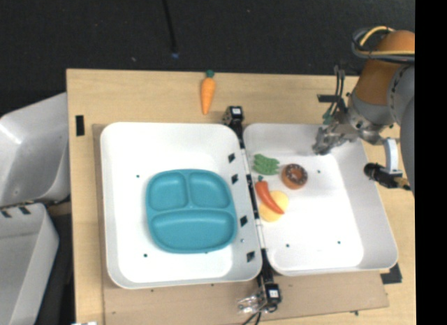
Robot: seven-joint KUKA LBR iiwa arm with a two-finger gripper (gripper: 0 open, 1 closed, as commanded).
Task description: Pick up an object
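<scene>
In the right bin (pixel 349 233) lie a brown donut (pixel 294 175), a green leafy piece (pixel 265 163), and a red pepper (pixel 267 196) resting on a yellow piece (pixel 274 207), all near the bin's left side. My gripper (pixel 325 142) hangs over the bin's far right part, above and to the right of the donut, with nothing seen between its fingers. The grey arm with its orange band (pixel 380 79) comes in from the right.
The left bin (pixel 119 247) holds a blue divided plate (pixel 190 210). An orange carrot (pixel 207 91) lies on the wooden bench behind the bins. Black clips (pixel 233 114) sit along the seam between the bins. A white object (pixel 28 156) stands at the far left.
</scene>
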